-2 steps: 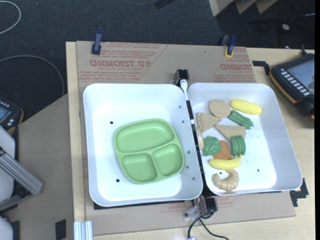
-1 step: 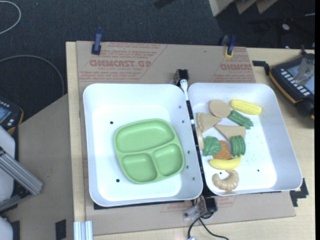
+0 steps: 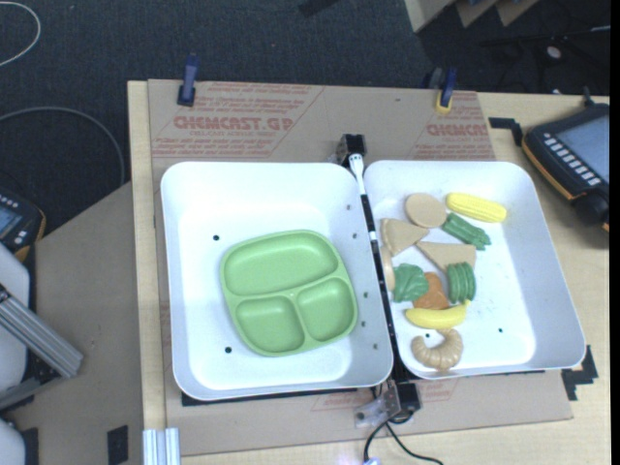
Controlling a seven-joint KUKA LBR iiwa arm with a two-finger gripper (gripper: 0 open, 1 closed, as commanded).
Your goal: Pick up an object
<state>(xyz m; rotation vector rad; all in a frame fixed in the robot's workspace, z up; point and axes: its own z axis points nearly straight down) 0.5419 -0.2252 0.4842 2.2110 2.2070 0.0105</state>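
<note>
Tan croissant (image 3: 438, 349) nearest in right bin (image 3: 542, 289), then banana (image 3: 436, 315), orange piece (image 3: 433, 295), green leafy bits (image 3: 410, 282), bread slices (image 3: 444, 254), corn cob (image 3: 475, 206) farthest. Green divided tray (image 3: 288, 290) alone in left bin (image 3: 194, 260) on table (image 3: 145, 163). Cannot tell state of fingers.

Overhead slanted view of both bins (image 3: 194, 201)

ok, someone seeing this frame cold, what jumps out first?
Probably the green divided plate, sitting alone in the middle of the left bin. Next, the cluster of toy food crowded along the left half of the right bin: a yellow corn cob at the top, a banana lower down, green vegetable pieces and tan slices between.
</note>
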